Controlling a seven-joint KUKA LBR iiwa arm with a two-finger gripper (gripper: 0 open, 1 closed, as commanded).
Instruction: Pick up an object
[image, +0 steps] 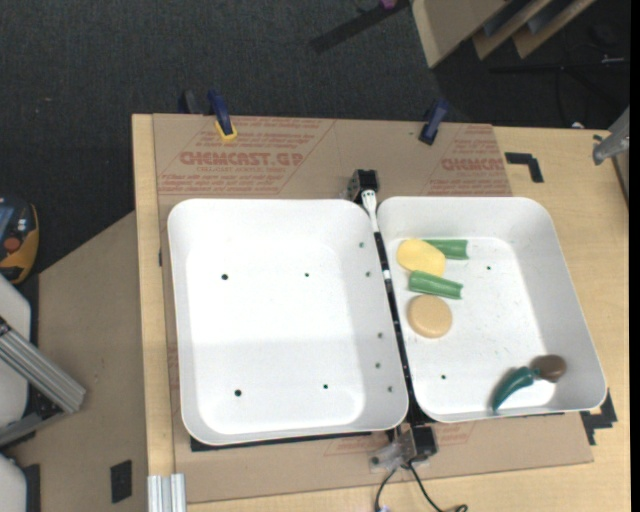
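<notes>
In right bin (560, 262), left side: yellow lump (421, 257), tan disc (431, 318); teal pepper (513, 388) front corner.

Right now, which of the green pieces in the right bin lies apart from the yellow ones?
The teal-green piece in the near right corner, beside the brown object. The other two green pieces lie against the yellow lemon-shaped piece.

Both bins white: left bin (200, 300), right bin (560, 270). Right bin contents: yellow piece (420, 257), two green sticks (449, 249) (436, 286), tan disc (431, 318), teal piece (513, 387), brown lump (548, 368).
</notes>
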